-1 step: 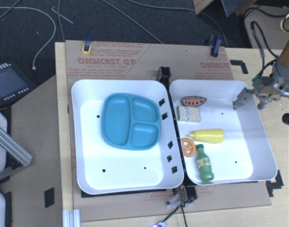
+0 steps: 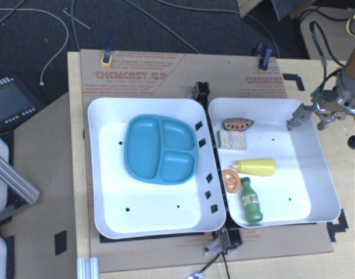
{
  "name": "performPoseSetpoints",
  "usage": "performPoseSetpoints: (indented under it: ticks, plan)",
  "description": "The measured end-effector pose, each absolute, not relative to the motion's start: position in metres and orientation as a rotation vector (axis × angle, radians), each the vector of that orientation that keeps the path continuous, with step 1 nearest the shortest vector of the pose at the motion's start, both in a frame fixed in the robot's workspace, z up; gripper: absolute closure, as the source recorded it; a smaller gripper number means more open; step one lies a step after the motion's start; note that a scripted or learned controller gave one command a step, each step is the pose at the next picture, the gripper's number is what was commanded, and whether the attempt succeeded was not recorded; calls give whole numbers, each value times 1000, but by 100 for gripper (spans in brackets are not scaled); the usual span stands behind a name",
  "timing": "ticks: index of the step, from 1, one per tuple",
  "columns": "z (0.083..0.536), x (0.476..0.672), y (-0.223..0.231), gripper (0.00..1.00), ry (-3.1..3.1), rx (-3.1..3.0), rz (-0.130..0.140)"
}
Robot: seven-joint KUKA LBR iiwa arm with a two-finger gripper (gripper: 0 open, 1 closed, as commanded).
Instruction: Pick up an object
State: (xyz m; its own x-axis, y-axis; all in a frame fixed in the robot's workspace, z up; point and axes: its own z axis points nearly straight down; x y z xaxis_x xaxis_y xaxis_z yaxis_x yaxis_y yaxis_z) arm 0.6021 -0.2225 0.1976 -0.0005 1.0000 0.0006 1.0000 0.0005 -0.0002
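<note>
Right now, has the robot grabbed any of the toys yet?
Not yet. Nothing looks done: the watermelon slice, patterned square, yellow bottle, pretzel and green bottle all lie in the right bin. The gripper hangs open over that bin's upper right edge, holding nothing. Reaching down, closing on one toy and lifting it are all left.

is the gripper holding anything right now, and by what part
Nothing is held. The gripper sits open at the right bin's upper right rim, apart from the objects lying along the bin's left side.

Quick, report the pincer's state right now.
Pincer: open, holding nothing, at the right bin's far right edge, apart from the items.
</note>
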Motion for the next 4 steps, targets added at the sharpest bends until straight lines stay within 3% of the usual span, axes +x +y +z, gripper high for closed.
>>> performPoseSetpoints:
  ticks: [1,2,3,4]
  plan:
    - [138,593,-223,0,-2217,-2217,4]
    - [87,595,-218,0,-2219,-2210,-8]
    - [100,595,-220,100,-2225,-2214,-5]
    - [162,601,-214,100,-2228,-2224,-6]
